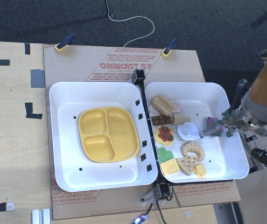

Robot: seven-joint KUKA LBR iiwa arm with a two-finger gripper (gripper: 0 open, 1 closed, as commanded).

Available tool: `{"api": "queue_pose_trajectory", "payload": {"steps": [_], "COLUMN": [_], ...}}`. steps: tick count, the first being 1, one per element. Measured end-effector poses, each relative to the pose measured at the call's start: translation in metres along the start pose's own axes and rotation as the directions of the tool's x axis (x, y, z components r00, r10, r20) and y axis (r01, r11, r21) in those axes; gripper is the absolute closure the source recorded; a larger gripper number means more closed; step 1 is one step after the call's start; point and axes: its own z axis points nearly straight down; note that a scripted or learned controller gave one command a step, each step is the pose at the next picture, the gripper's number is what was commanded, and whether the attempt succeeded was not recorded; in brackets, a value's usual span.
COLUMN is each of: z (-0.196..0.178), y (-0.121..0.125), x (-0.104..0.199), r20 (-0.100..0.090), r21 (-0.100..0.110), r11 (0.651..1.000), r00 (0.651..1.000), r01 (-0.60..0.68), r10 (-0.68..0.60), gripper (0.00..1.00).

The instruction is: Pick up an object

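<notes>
Now, step in hand: the arm (259,94) reaches in over the right edge of the right bin (217,91), with the jaws (213,127) low inside it, near the bin's right wall.
Doing it well: judging from this, the sensible target is the nearest piece, the white round lid (188,132); come straight down, centre on it, and close only once it sits squarely between the jaws, so the pieces beside it are not nudged.
Jaws: dark, and blurred against the white; I cannot tell whether they are spread or pressed together, and nothing can be made out between them.
Where the thing is: the lid lies flat near the middle of the right bin, just left of the jaws.
How it looks: small, pale, roughly round, low; it offers little height to pinch.
Neighbours: a bread roll (162,104) and a brown bar (163,120) toward the bin's far left corner, a croissant (192,149) and a waffle (188,164) toward the near edge.
Other bin: the left bin (61,125) holds a yellow divided plate (108,134).
</notes>
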Motion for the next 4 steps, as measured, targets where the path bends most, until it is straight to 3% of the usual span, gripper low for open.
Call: {"api": "queue_pose_trajectory", "payload": {"steps": [2,3,4], "z": [0.097,0.08,0.018], "y": [-0.005,-0.001,0.004], "x": [-0.004,-0.004,-0.001], "r20": [-0.003,-0.001,0.002], "r21": [-0.001,-0.012,-0.006], "r11": [1.0,1.0,1.0], "r00": [1.0,1.0,1.0], "r01": [-0.001,0.001,0.002], "r10": [0.001,-0.001,-0.002], "gripper": [0.0,1.0,1.0]}}
